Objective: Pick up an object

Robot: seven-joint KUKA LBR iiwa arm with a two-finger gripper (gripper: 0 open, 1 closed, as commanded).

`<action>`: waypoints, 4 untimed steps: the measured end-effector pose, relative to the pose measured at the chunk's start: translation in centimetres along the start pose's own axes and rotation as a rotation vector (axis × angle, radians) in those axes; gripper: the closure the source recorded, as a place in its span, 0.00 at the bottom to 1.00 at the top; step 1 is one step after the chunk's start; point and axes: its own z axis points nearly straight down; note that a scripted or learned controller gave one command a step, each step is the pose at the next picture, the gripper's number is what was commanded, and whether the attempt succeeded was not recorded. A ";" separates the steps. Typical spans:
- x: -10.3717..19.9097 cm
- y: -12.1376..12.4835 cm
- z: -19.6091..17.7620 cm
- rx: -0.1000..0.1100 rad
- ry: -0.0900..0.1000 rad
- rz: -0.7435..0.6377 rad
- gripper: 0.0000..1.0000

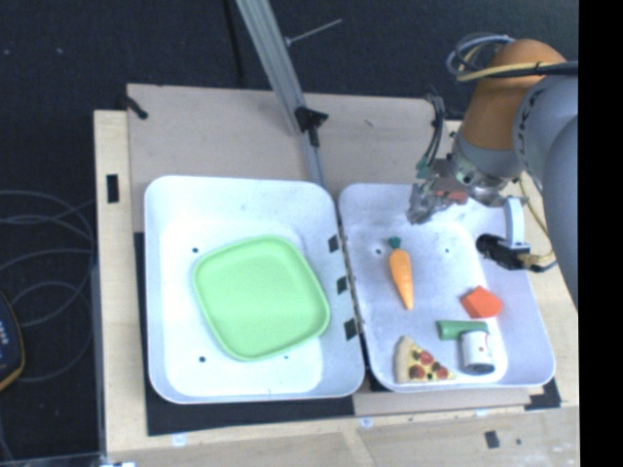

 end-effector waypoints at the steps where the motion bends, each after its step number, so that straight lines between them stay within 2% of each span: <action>1: 0.2 -0.6 -6.0 -0.003 0.000 0.000 1.00; 2: 0.2 -0.6 -5.9 0.002 0.001 0.000 1.00; 4: 10.2 -1.2 -5.9 0.002 0.002 -0.004 1.00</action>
